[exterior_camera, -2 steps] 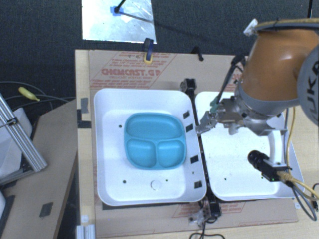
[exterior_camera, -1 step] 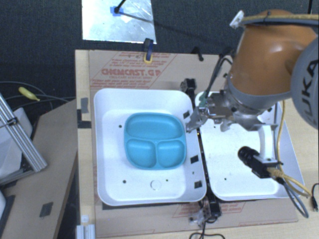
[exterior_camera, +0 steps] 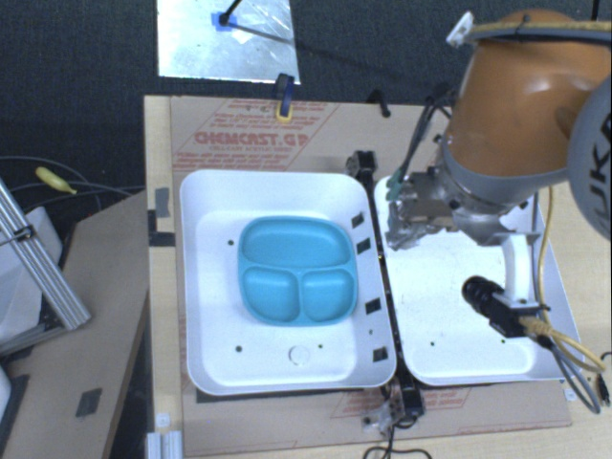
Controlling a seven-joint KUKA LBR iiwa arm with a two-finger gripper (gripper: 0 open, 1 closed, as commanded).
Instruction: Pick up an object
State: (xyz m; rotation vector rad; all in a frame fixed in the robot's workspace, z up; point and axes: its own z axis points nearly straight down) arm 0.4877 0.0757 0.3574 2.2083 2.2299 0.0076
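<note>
Tool (exterior_camera: 400,220) low over right bin (exterior_camera: 459,352), grip state unreadable. Blue divided plate (exterior_camera: 295,268) sits untouched in left bin (exterior_camera: 206,256). Nothing lifted yet.

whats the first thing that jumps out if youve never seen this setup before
The bright blue divided plate catches the eye first, lying in the middle of the left white bin with its three compartments facing up. Next is the arm's big orange band, looming over the right white bin from the upper right, with the metal wrist and pincer hanging below it near the divider between the bins.
</note>
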